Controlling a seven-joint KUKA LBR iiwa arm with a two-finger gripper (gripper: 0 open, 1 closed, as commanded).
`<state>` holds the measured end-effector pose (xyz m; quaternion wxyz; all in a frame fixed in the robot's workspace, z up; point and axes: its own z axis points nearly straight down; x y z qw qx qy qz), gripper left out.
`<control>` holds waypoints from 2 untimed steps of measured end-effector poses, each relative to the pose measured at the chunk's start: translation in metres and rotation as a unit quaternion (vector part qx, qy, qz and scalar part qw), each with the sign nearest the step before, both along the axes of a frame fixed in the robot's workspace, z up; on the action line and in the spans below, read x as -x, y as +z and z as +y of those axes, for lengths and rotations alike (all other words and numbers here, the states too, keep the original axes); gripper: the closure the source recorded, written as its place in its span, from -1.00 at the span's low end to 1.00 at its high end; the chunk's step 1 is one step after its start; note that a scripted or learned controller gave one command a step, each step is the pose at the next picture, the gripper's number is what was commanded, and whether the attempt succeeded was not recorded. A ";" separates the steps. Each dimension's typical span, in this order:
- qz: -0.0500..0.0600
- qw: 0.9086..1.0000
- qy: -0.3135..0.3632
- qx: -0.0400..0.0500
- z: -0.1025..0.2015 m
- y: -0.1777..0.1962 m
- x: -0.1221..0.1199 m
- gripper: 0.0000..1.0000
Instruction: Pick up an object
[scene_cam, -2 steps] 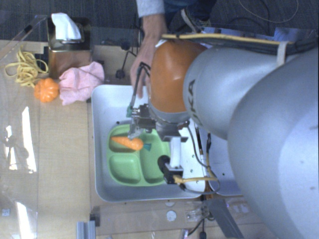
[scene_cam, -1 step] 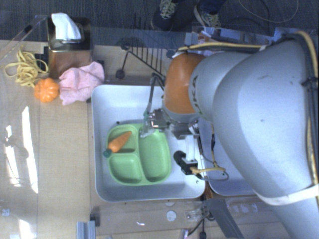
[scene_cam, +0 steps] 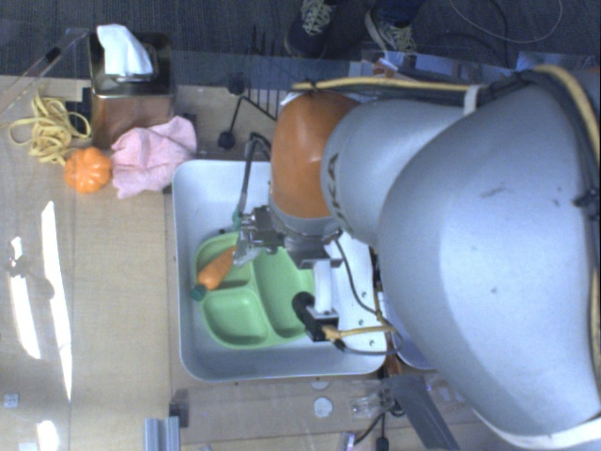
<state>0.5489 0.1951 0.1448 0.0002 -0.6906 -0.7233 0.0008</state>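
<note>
An orange toy carrot with a green tip lies slanted across the left edge of a green divided tray inside the white bin. My gripper hangs just above and to the right of the carrot's upper end, very close to it or touching it. The grey arm and its orange band cover the bin's right part and whatever lies beneath.
Left of the bin, on the wooden bench, lie a pink cloth, a small orange pumpkin and a coil of yellow cord. A tissue box stands behind them. A person's shoes show at the top.
</note>
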 end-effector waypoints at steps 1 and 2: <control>0.000 1.000 0.001 0.000 0.000 0.008 -0.001 1.00; 0.000 1.000 0.002 0.000 0.008 0.052 0.001 1.00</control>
